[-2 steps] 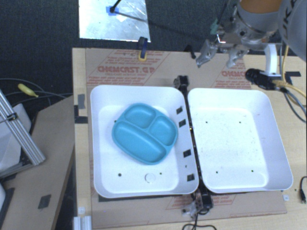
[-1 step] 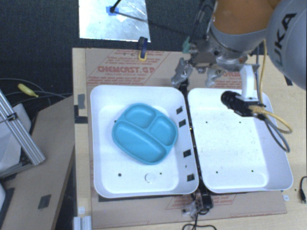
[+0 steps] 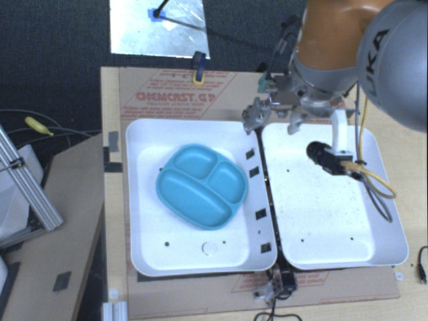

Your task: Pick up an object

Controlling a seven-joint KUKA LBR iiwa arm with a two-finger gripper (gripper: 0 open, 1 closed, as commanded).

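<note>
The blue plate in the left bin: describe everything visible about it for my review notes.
The blue plate is a light blue, rounded divided dish that looks like smooth plastic, with three compartments: one long section along its lower-left side and two smaller ones along its upper right. It lies flat, right side up, turned at a diagonal on the floor of the left bin, about mid-bin and nearer the dividing wall. Its compartments hold nothing visible. Only the bin floor touches it; the gripper hangs apart, over the divider near the bins' far rim.

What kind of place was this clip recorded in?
Probably a robotics lab's bin-picking bench, not a home or shop. Two white bins sit side by side on cardboard, a grey and orange arm reaches over them, and a blue plate lies in the left bin.
</note>
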